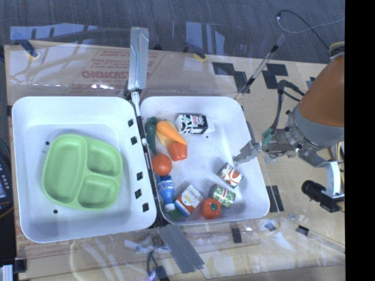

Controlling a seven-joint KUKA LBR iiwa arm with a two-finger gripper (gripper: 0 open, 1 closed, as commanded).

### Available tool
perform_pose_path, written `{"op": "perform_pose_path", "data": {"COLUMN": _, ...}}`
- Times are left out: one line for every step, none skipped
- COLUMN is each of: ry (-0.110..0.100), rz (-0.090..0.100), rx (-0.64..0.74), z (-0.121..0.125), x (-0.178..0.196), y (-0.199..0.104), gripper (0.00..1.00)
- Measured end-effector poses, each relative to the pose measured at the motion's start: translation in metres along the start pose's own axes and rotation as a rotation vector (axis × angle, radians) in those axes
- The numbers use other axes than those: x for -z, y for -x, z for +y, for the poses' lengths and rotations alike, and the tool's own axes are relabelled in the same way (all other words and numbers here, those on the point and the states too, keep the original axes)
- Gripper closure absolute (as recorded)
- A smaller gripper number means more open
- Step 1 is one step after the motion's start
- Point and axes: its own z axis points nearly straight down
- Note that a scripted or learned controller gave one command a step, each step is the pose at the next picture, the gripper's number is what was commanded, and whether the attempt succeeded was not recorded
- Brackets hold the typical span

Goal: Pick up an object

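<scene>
The right bin (249, 124) holds several small items. A black-and-white carton (192, 123) lies at its back, and beside it are an orange carrot (168, 132), a green vegetable (151, 134) and a red-orange pepper (179, 151). A tomato (162, 165) and a blue bottle (167, 190) sit by the left wall. Along the front are a juice carton (188, 199), a red fruit (211, 208) and a green can (224, 196). My gripper (245, 154) hangs at the bin's right wall, just up and right of a red-and-white can (231, 174), holding nothing that I can see.
In the left bin (23, 116) lies a green divided plate (82, 171). A metal bar (138, 57) stands behind the divider between the bins. Cables (275, 57) run behind the arm (322, 104) on the right.
</scene>
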Motion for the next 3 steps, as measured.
{"op": "perform_pose_path", "data": {"ry": 0.003, "rz": -0.003, "rx": -0.169, "z": -0.003, "x": 0.018, "y": -0.044, "gripper": 0.00}}
{"op": "perform_pose_path", "data": {"ry": -0.004, "rz": 0.000, "rx": -0.182, "z": 0.038, "x": -0.093, "y": -0.023, "gripper": 0.00}}
{"op": "perform_pose_path", "data": {"ry": 0.004, "rz": 0.001, "rx": -0.277, "z": 0.025, "x": -0.159, "y": -0.006, "gripper": 0.00}}
